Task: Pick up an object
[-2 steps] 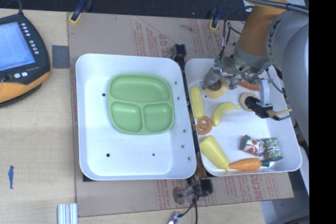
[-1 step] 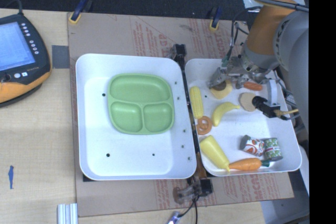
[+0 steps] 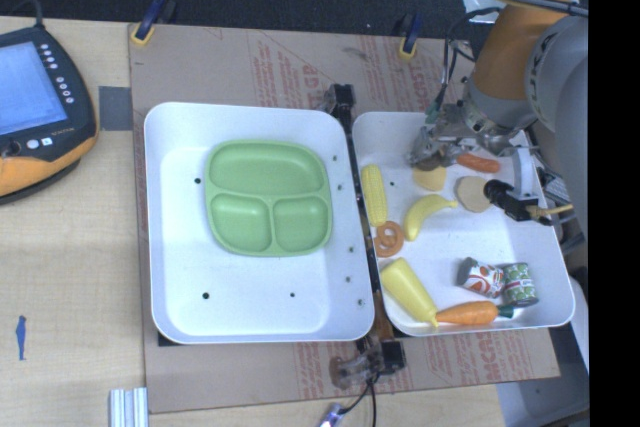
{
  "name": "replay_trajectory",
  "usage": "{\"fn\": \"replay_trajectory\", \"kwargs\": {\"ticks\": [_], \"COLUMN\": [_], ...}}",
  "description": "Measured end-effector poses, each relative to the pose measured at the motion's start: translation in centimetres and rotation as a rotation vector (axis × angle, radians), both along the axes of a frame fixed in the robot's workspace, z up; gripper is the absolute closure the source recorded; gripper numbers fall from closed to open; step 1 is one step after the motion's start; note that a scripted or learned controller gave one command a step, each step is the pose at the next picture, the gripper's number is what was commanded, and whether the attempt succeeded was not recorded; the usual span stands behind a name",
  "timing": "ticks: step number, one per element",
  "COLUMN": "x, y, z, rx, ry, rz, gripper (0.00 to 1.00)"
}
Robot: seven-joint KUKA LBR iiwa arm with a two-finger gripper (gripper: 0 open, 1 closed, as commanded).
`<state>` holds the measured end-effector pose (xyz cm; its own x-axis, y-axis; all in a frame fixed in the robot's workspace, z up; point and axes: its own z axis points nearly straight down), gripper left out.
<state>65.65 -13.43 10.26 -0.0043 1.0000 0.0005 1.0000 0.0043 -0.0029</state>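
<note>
Far left of the frame: handheld control pad (image 3: 40,110) with a screen, lying on the bench.

Left of centre: left bin (image 3: 180,295), holding a green divided plate (image 3: 268,195), flat, in its upper middle.

Right of centre: right bin (image 3: 450,255), with toy food scattered inside. Along its left wall, top to bottom: corn cob (image 3: 373,193), orange ring (image 3: 388,237), yellow squash (image 3: 408,287). Just right of the ring: banana (image 3: 428,212). Along the bottom edge: carrot (image 3: 465,315), with a printed packet (image 3: 497,281) just above it.

Upper part of that bin: gripper (image 3: 435,147), low over a small yellow piece (image 3: 430,178); cannot tell whether wide, narrow or holding. Just right: tan round piece (image 3: 472,193).
</note>
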Motion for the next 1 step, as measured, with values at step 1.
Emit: {"fn": "replay_trajectory", "kwargs": {"ticks": [1], "x": [-6.48], "y": [6.02], "z": [8.99], "rx": [0.0], "ry": [0.001], "rz": [0.001], "gripper": [1.0]}}
